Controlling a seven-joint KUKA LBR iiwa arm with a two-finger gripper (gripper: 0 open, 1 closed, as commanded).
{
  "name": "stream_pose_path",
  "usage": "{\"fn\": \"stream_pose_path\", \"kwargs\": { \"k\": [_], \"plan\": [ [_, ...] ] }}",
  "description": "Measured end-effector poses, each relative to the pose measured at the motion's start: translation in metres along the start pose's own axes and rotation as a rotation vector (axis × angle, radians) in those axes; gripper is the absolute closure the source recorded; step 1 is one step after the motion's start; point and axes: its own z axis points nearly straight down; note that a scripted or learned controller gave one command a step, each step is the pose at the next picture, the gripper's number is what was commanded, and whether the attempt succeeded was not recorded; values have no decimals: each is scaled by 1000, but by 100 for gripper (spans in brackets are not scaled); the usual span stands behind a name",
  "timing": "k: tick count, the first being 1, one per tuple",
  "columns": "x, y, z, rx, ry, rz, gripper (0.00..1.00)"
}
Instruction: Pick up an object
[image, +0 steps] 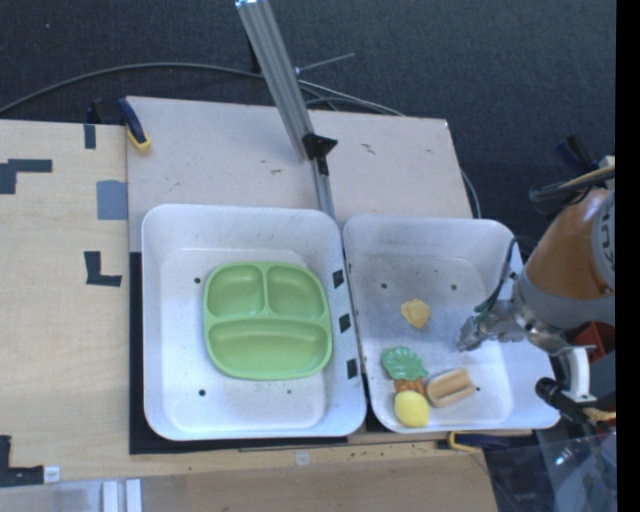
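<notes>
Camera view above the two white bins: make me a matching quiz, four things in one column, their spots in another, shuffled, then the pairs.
Things:
1. green divided plastic plate
2. round yellow lemon-like toy
3. small yellow lump
4. tan hot-dog-shaped toy

Places:
A. right bin's near edge
B. left bin
C. middle of right bin
D. right of the lemon toy

Pairs: 1-B, 2-A, 3-C, 4-D

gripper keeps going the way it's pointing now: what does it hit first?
Likely the bare floor of the right bin. The gripper tips down-left; the yellow piece lies further along that line. Depth is unclear from this slanted view.
</notes>
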Motion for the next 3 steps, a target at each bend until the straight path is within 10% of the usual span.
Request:
{"fn": "stream_pose_path", "kwargs": {
  "k": [3],
  "plan": [
    [17, 5, -178, -6, -2, 0, 100]
  ]
}}
